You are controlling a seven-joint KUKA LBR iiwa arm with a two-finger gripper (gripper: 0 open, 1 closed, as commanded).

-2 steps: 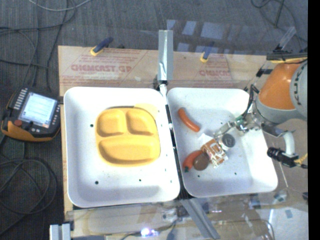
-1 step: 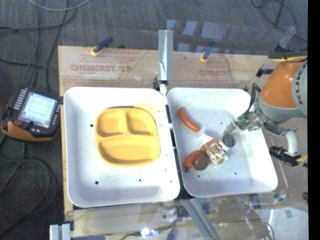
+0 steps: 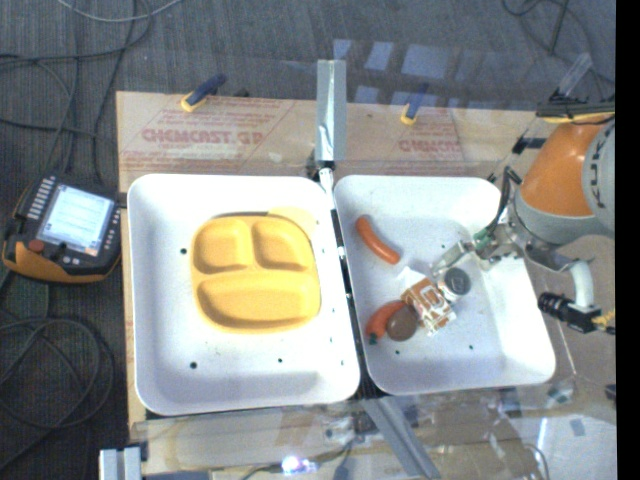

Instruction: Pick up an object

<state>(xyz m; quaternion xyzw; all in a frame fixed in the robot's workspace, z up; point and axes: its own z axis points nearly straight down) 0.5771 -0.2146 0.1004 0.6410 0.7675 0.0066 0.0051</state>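
Here we found the arm [image 3: 565, 183] reaching in from the right over the right bin [image 3: 520, 353], with its gripper [image 3: 447, 273] low among the objects near the bin's middle. The task named no particular object, so we took the candidates to be the 3 things lying in that bin: an orange sausage-shaped piece [image 3: 377, 239] toward the upper left, well apart from the gripper; a small brown-and-white patterned piece [image 3: 428, 303] just below and left of the gripper; and an orange-red carrot-like piece [image 3: 384, 320] touching a dark round piece [image 3: 401, 326] at the lower left. The left bin [image 3: 160, 368] held only a yellow divided tray [image 3: 257, 272], which the arm was nowhere near. Whether the gripper was released or clenched we could not tell, since its tip was small and mixed in with a dark round part, and we saw nothing clearly caught in it. We judged the step in hand to be the descent or the closing on the patterned piece, with no lift yet made, as every object sat on the bin floor. The next move, in our judgement, called for a firm closing squarely on that piece and then a straight rise, and we thought the neighbouring pieces sat close enough to be nudged.
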